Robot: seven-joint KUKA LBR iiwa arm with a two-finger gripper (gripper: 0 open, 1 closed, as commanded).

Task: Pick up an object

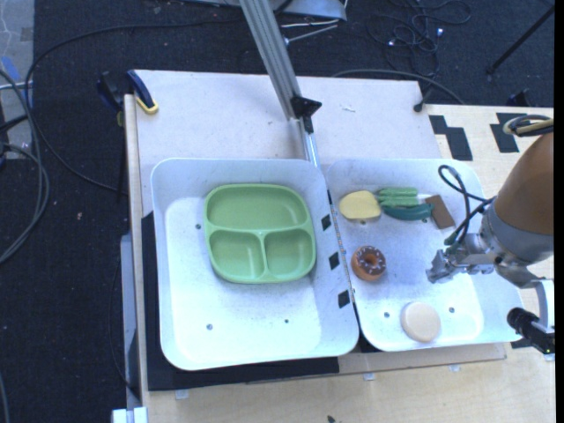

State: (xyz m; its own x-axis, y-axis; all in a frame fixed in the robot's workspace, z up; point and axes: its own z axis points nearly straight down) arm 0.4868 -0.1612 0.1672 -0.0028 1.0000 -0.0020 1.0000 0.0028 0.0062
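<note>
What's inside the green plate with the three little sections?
Nothing is inside the green plate; all three of its sections show bare green. It sits in the left bin. The bin floor right under the plate is covered, so I cannot see that part.

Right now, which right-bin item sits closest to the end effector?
The pale round piece, just below-left of the end effector; the donut lies farther left.
</note>
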